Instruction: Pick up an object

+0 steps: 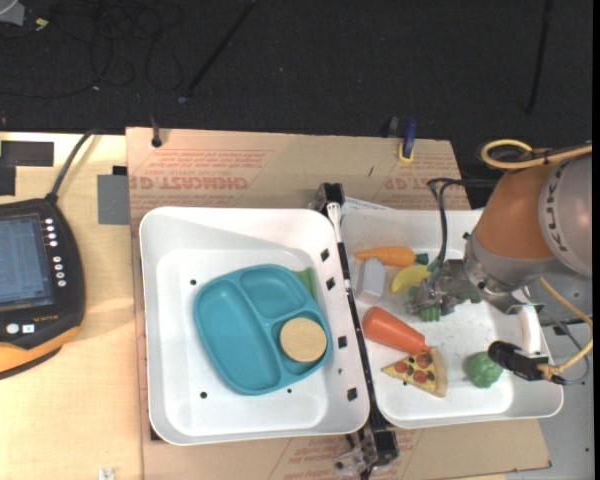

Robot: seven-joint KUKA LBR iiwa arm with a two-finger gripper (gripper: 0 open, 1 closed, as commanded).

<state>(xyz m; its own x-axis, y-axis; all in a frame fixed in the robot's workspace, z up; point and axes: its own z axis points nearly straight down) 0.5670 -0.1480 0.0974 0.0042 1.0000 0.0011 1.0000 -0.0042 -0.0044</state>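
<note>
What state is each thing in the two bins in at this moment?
teal tray: flat in left bin
round cookie: on the tray
carrot: loose in right bin
pizza slice: flat, loose
green toy: loose
banana: beside gripper
gripper: low in right bin

Glossy white plastic bins [170,268] on matt cardboard [280,163].

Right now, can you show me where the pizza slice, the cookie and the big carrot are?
pizza slice [420,370], camera view, middle of its topping in the right bin.
cookie [303,339], camera view, center of its round top, on the blue plate.
big carrot [394,330], camera view, middle of its orange body.
</note>
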